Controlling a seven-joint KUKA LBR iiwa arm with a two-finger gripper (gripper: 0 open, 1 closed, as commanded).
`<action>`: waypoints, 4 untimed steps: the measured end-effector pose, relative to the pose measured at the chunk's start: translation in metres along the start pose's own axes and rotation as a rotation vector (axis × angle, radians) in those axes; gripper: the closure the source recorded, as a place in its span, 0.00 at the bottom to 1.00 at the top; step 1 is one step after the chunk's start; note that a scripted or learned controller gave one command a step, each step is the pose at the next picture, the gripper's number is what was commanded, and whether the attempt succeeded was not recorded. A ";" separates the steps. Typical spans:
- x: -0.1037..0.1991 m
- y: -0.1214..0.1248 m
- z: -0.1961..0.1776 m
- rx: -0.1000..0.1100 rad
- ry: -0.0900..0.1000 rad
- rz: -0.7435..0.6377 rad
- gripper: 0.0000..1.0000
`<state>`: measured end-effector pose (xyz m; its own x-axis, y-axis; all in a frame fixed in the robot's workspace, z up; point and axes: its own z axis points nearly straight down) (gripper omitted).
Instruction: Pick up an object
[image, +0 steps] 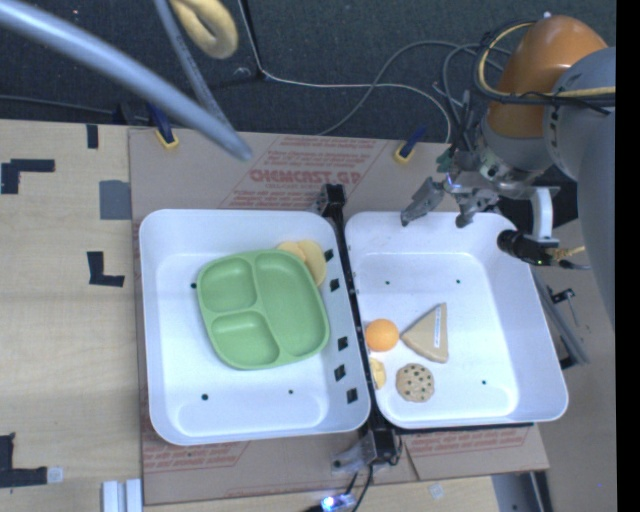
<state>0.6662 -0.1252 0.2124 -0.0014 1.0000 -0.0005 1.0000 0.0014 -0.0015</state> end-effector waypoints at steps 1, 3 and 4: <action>0.000 -0.010 0.059 0.005 0.000 0.000 0.00; 0.001 -0.003 0.128 -0.001 -0.002 -0.001 0.00; 0.001 -0.003 0.116 -0.003 -0.002 -0.002 1.00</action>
